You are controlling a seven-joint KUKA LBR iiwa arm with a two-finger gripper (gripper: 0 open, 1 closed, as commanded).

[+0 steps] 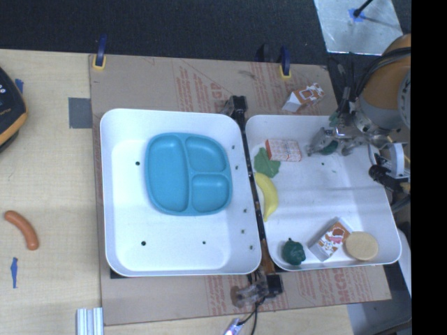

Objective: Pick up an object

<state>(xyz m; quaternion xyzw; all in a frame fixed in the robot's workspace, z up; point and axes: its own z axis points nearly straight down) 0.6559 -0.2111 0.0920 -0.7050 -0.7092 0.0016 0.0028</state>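
Gripper (328,143) is hanging over the upper right part of the right bin (380,204), the arm reaching in from the right edge. Its two fingers are standing apart, with only bare white bin floor showing between them; nothing is being carried. Whether the tips are touching the floor cannot be told from this slant.

Nearest candidate: a small white-and-red carton (283,149), lying flat just to the left of the gripper, apart from it. Further left along the bin's wall, a green leafy piece (265,163) is sitting above a yellow banana (266,195), the two touching. In the near corner, well apart from the gripper: a dark green pepper-like toy (293,252), a second small carton (330,241) and a tan round disc (362,246), carton and disc touching.

Left bin (122,243) is holding a blue divided plate (188,172).

Status, as judged: no pick made so far. Closing on an object and lifting are both outstanding.
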